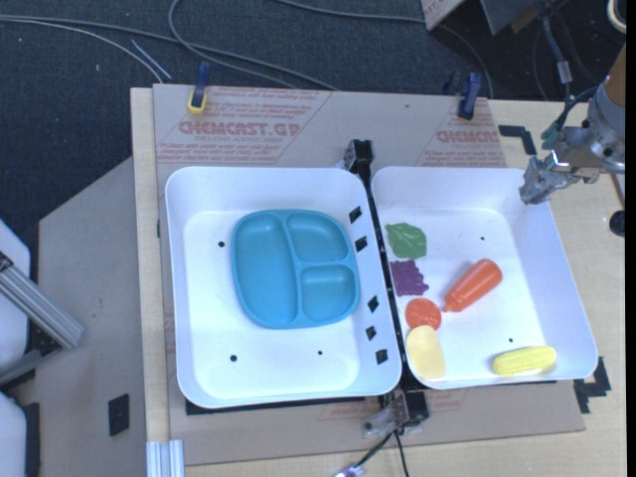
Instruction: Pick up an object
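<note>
The right bin [542, 266] holds several toy foods: a green leafy piece [405, 238], a purple piece [407, 277], an orange carrot [473, 283], a red tomato [423, 313], a pale yellow piece [426, 352] and a yellow corn cob [525, 361]. My gripper [540, 183] hangs over the far right rim of this bin, well away from all the foods. Nothing is seen between its fingers.
The left bin [199, 346] carries a blue divided plate [295, 266]. A black divider with clips [370, 266] runs between the bins. Clamps [199, 98] [468, 95] hold the board at the back. Cables hang beside the arm at the upper right.
</note>
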Action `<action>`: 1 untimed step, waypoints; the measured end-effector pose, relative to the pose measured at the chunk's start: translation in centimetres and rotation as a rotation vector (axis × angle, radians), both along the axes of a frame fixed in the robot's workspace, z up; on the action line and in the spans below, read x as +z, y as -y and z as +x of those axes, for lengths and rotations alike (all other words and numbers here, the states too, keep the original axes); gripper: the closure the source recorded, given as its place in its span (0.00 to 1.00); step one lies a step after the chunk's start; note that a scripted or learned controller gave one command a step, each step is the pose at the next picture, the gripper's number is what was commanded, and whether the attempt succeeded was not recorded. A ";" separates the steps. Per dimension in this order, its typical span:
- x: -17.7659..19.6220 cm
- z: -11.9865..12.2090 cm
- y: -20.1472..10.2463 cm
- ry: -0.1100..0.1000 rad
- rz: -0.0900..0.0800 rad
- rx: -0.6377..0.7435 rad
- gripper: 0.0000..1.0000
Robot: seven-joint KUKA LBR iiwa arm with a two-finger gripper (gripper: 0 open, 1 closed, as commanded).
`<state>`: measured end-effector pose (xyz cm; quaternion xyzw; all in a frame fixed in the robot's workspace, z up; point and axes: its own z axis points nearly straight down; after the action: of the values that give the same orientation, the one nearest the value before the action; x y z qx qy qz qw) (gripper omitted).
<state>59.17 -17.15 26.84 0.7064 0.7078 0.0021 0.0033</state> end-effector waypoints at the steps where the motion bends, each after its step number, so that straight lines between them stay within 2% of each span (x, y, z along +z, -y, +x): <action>1: 2.6 0.1 0.0 -0.003 0.001 0.000 1.00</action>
<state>59.26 -17.15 29.44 0.7066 0.7076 0.0012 0.0018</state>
